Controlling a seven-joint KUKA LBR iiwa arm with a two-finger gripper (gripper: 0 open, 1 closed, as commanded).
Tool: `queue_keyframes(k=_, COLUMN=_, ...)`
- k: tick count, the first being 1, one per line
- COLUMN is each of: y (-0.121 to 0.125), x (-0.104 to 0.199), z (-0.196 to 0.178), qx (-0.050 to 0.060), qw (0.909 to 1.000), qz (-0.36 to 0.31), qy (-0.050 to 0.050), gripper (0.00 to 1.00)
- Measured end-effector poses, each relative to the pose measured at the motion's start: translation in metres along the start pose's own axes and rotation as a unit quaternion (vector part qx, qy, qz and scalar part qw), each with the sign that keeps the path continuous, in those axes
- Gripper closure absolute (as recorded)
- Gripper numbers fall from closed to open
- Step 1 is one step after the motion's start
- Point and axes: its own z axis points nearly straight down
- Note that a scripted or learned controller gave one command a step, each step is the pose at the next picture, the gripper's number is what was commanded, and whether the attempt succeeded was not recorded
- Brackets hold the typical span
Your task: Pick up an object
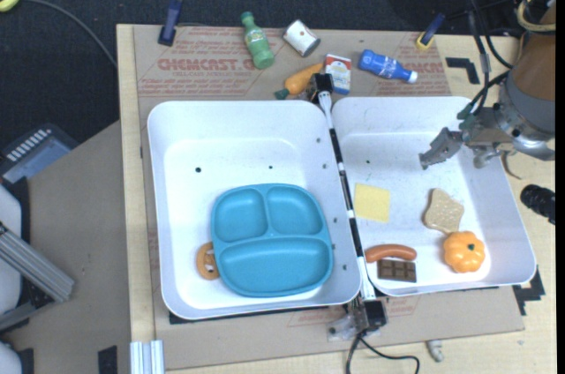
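The bench [221,68] bears two white bins [177,152], bottles [258,41] and a carton [337,72].

We see our grey arm [530,112] with an orange band above the wrist, black cables alongside, and a grey metal end effector [439,153].

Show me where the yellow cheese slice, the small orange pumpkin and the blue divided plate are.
yellow cheese slice [372,202], camera view, middle of its flat face
small orange pumpkin [463,251], camera view, centre of its body
blue divided plate [265,271], camera view, floor of its large compartment
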Motion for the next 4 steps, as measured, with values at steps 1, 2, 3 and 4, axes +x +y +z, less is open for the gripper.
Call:
queue_keyframes(k=1, y=0.000, x=-0.056, z=0.036, qx=0.001, qw=1.0000, qz=0.001, qy=0.000, gripper=0.00)
queue_keyframes(k=2, y=-0.016, x=-0.071, z=0.152, qx=0.001, qw=1.0000, qz=0.000, qy=0.000, gripper=0.00)
queue_keyframes(k=3, y=-0.046, x=-0.061, z=0.155, qx=0.001, qw=1.0000, qz=0.000, qy=0.001, gripper=0.00)
queue_keyframes(k=4, y=-0.009, x=-0.008, z=0.155, qx=-0.001, qw=1.0000, qz=-0.001, qy=0.000, gripper=0.00)
